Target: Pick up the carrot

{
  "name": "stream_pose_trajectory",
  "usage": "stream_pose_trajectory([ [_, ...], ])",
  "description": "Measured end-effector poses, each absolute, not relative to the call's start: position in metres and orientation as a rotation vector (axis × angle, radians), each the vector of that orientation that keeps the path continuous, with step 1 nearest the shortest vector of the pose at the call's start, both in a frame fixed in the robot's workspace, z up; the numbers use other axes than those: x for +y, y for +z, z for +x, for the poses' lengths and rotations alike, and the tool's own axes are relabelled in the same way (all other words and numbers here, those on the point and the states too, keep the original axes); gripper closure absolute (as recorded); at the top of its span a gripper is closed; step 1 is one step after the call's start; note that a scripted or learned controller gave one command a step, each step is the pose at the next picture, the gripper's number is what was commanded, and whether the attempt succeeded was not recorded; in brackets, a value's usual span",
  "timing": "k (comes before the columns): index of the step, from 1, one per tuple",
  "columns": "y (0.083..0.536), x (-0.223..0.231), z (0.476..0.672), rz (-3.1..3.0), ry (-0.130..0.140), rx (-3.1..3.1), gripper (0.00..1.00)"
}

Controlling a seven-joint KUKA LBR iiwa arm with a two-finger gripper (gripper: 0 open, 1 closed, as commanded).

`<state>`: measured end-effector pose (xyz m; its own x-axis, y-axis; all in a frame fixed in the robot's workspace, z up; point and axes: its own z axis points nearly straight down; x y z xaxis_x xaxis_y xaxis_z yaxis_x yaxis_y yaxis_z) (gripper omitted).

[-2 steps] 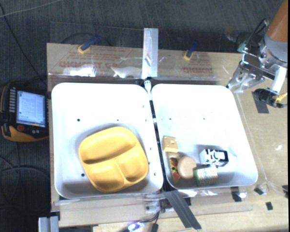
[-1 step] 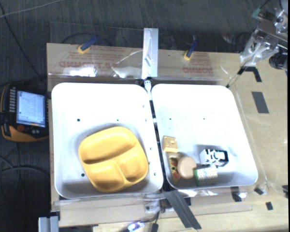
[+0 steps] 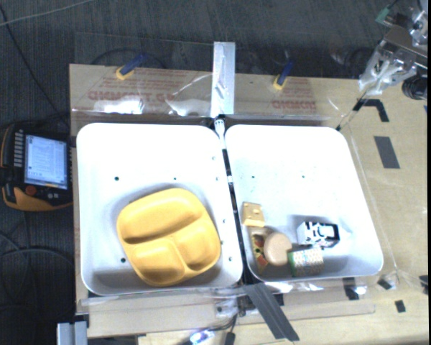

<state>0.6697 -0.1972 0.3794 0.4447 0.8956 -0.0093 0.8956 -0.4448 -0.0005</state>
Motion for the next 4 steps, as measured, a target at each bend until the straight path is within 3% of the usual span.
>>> stream_pose_trajectory([
  [3, 0.406, -0.193, 0.672, 2.654, -0.034, 1.659, 1.00],
  [4, 0.394, -0.201, 0.669, 2.620, -0.007, 1.730, 1.00],
])
